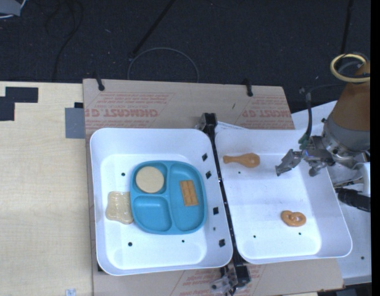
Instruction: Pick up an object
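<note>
In the right bin (329, 239), a tan drumstick-shaped piece (242, 160) lies near the far left. An orange pretzel (293, 218) lies toward the front right. My gripper (300, 166) hangs over the bin's far right side, to the right of the drumstick and above the pretzel in the view. Its two dark fingers (287, 163) are spread open with nothing between them. The grey arm with its orange band (353, 106) reaches in from the right.
The left bin (103, 147) holds a blue divided tray (171, 217) with a round tan cracker (149, 179) and an orange wafer (189, 193) in it. A pale slice (119, 207) lies against the tray's left side. A black divider (216, 184) separates the bins.
</note>
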### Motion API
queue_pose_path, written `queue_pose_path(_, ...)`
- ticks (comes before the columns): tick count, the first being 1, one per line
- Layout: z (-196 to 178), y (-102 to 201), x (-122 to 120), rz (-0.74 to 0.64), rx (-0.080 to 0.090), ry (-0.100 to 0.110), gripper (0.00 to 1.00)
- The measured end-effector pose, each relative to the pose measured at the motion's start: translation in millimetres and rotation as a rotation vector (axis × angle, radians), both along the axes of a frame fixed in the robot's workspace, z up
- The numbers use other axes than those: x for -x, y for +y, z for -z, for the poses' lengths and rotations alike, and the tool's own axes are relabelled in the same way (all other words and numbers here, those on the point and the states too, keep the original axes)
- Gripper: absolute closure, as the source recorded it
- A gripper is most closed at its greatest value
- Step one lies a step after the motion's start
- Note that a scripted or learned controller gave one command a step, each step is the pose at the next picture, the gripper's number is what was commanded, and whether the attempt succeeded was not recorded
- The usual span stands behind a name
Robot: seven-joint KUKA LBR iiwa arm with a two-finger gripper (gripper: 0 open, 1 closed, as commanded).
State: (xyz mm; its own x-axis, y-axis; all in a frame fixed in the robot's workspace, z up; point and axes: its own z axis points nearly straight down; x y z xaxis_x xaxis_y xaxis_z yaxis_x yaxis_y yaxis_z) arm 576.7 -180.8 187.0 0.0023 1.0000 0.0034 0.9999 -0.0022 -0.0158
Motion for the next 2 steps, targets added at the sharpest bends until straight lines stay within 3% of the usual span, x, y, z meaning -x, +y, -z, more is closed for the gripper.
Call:
queue_pose_path(1, -8, 0, -3, -0.002, 0.002, -0.013, 0.00)
queue_pose_path(2, 53, -4, 4, -0.002, 0.002, -0.009, 0.00)
